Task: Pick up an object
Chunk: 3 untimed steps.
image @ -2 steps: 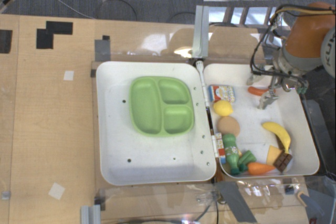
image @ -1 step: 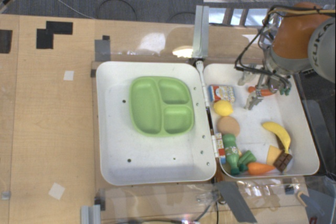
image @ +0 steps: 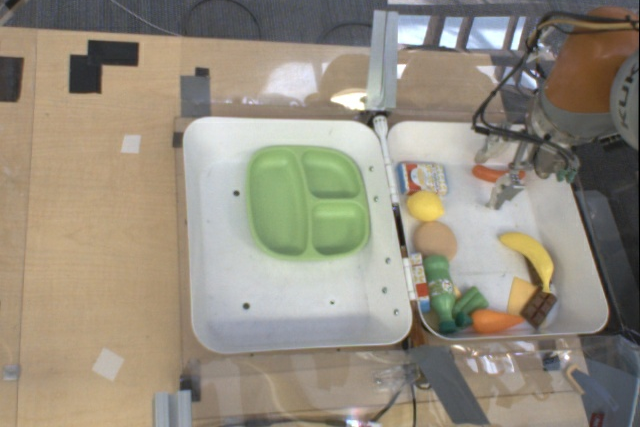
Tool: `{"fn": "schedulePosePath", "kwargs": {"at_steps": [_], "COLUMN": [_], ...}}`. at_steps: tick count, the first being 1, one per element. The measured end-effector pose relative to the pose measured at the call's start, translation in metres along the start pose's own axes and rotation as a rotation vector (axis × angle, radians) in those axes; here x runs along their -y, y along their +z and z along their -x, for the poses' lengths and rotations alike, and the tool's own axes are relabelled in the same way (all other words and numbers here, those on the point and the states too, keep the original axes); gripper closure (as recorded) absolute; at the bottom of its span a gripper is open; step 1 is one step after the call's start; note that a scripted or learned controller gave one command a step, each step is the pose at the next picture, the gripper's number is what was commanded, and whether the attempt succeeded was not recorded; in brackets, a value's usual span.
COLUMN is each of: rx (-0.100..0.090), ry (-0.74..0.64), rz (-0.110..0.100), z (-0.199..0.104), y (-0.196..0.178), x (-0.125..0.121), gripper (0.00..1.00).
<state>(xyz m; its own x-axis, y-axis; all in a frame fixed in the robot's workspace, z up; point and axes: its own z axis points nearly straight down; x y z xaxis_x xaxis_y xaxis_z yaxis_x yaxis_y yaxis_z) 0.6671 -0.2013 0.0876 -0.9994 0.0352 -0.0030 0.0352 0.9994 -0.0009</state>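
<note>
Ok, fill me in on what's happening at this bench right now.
The arm's gripper hangs over the far part of the right bin, close to a small orange item; whether it has hold of anything is unclear. Toy food lies in that bin: a banana, a lemon, a brownish egg-shaped piece, a carrot and a small box. The left bin holds a green divided plate.
</note>
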Motion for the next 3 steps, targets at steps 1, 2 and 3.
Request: {"fn": "schedulePosePath", "kwargs": {"at_steps": [1, 2, 3], "rx": [0.0, -0.01, 0.008], "ry": [-0.049, 0.079, 0.176], "rz": [0.002, 0.001, 0.004], "z": [-0.001, 0.001, -0.017], "y": [0.0, 0.0, -0.001], "x": [-0.059, 0.006, -0.07], "gripper": [0.0, 0.0, 0.0]}}
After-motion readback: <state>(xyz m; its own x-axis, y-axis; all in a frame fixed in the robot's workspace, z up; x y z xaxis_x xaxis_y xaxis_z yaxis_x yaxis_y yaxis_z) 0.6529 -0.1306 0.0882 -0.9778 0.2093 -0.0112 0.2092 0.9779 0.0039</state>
